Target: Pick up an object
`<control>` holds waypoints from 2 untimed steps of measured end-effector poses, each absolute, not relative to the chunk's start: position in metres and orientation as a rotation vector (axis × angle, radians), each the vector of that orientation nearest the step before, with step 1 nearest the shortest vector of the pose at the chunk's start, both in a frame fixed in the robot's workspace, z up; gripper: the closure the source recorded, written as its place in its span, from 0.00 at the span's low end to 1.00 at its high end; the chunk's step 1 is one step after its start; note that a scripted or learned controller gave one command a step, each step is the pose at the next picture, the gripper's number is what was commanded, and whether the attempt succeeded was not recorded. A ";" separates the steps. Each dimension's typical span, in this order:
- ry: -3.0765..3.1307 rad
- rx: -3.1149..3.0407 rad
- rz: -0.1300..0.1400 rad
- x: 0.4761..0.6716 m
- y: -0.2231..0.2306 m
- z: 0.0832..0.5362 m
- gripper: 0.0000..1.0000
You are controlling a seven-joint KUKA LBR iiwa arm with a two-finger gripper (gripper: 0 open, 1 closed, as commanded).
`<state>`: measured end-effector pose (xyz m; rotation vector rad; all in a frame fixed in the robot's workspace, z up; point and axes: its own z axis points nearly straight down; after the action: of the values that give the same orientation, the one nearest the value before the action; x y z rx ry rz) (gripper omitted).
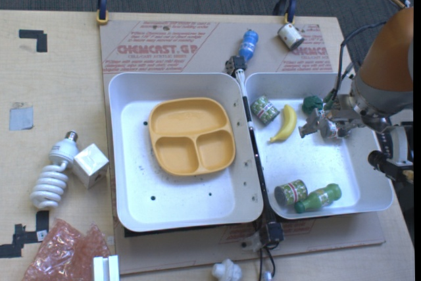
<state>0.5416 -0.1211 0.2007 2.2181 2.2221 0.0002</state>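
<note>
**Q:** Banana (284, 124) first: where is it?

**A:** In the right bin (342, 168), in the far left part. It lies curved, its upper end towards the far wall. A green-labelled can (264, 110) lies just beside it, nearer the bin's far left corner.

**Q:** What else is in that bin?

**A:** A small dark green thing (312, 102) lies near the far wall; I cannot tell what it is. Along the near wall a second can (291, 192) lies on its side, and a green bottle (319, 198) lies right against it, on the side towards the bin's right edge.

**Q:** And the arm?

**A:** It comes in over the bin's right edge. The gripper (320, 126) hangs over the far half of the bin, just right of the banana and just below the dark green thing. Whether it is spread or pressed together I cannot tell, and I see nothing held in it.

**Q:** The left bin?

**A:** The left bin (131, 207) holds a yellow divided plate (192, 136), lying flat around the middle.

**Q:** And outside the bins?

**A:** Both bins sit on a cardboard sheet (158, 43) on the desk (52, 89). On that sheet, beyond the bins, lie a blue bottle (248, 44) and a small pale can (289, 35). Left of the left bin, on the desk, a spiral light bulb (52, 171) lies touching a white cube (91, 162). Crinkled pink wrapping (62, 250) sits at the near left corner.
</note>
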 end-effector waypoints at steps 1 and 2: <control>2.219 2.215 0.006 0.626 -0.108 0.126 0.00; 2.220 2.211 0.004 0.626 -0.108 0.136 1.00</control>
<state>0.6259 -0.1079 0.1362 2.2110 2.2203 0.0042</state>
